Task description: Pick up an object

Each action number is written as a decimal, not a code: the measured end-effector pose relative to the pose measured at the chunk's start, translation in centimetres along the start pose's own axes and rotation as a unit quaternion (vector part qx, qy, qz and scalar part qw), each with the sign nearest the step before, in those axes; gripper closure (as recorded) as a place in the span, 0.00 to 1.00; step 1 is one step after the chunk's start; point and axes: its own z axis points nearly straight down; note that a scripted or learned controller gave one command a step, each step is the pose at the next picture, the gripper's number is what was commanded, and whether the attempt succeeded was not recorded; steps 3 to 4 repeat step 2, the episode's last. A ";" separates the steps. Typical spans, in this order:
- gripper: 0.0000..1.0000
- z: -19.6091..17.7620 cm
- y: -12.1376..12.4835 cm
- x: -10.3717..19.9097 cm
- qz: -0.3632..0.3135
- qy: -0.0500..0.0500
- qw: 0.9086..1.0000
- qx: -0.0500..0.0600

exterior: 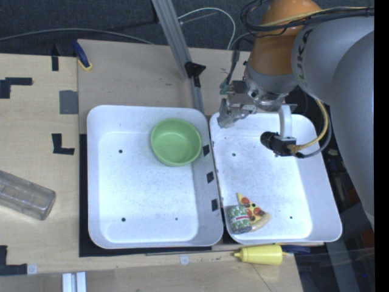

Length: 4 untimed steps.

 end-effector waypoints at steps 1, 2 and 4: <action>1.00 1.0 -2.0 4.6 0.000 -0.001 1.000 0.001; 1.00 -0.5 -3.2 9.8 -0.001 0.000 1.000 -0.001; 1.00 -0.5 -3.2 9.8 -0.001 0.000 1.000 -0.001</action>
